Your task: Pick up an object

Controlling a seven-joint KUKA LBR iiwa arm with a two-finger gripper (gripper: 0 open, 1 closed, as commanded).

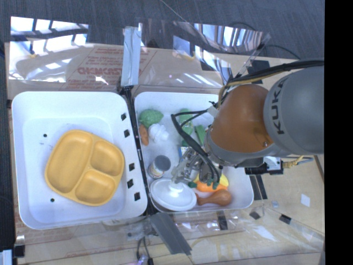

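Low in the right bin (242, 101), the pincer (190, 173), its spread impossible to tell, hangs just above a white bowl (172, 196), probably light, rigid and slippery, best taken at its rim.

Black capital letters "KUKA" printed down the grey casing of the arm (295, 112), at right, running sideways in this view. Faint red print, mirrored and too washed out to read, on the brown cardboard sheet (99, 65) behind the left white bin (22, 148). No other legible text, numbers or signs.
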